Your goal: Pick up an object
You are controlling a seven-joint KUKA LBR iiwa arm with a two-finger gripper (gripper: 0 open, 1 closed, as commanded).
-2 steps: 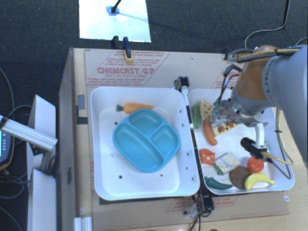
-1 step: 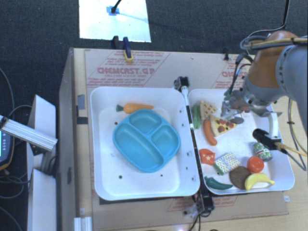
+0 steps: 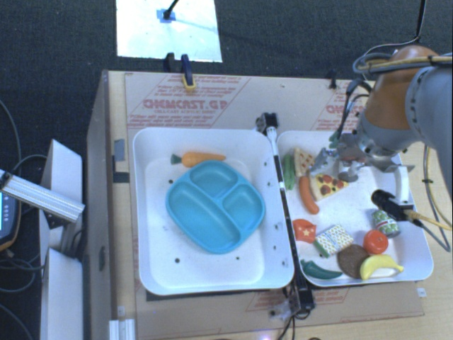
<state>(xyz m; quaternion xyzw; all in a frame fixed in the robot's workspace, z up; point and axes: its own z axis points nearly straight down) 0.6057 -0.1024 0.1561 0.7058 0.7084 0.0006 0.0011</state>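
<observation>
My gripper (image 3: 337,166) hangs low over the back of the right bin (image 3: 423,261), reaching in from the right. Its fingers look open with nothing between them. Right under and in front of it lies a pizza slice (image 3: 328,187). A second wedge with red dots (image 3: 304,160) is just to its left. Next to those are an orange sausage (image 3: 308,195) and a green pea pod (image 3: 289,170). Nearer the front sit a tomato slice (image 3: 304,230), a checkered block (image 3: 333,239), a green chili (image 3: 320,269), a brown patty (image 3: 350,259), a banana (image 3: 379,266), a red tomato (image 3: 376,241) and a small can (image 3: 386,224).
The left bin (image 3: 159,275) holds a blue divided plate (image 3: 214,205) and a carrot (image 3: 200,159) behind it. A black divider rail (image 3: 282,204) runs between the bins. A black part of the arm's cabling (image 3: 388,202) lies over the right bin's right side.
</observation>
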